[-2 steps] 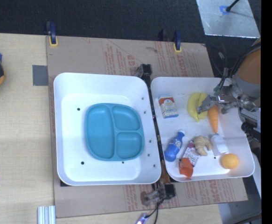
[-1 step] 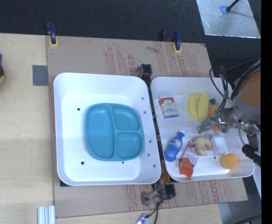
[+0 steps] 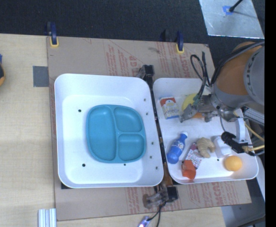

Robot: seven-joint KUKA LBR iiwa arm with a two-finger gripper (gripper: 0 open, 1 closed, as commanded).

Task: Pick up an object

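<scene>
A pale wooden desk fills the lower part of the camera view, with dark carpet beyond it and a brown cardboard sheet clamped on top under the two bins. The left bin is the bigger-looking one and carries a blue divided plate lying flat near its middle. The right bin holds all the loose things. The arm, grey with its orange band, reaches in over that bin's upper right part, and the tool hangs at its end above the bin's upper middle; from this slant it cannot be told whether it is spread or closed, and nothing can be seen caught in it. Just beside its tip lie a white-and-red carton and a yellow object, partly hidden by the tool. Lower down are a blue bottle lying tilted against the bin's left wall, a tan lumpy toy, a small red packet and an orange ball near the lower right corner. I judge this to be the approach step, with a grasp not yet made. The next move likely calls for choosing one target, probably the carton or the yellow object, lining up squarely over it, descending clear of its neighbours, and closing firmly before lifting.
</scene>
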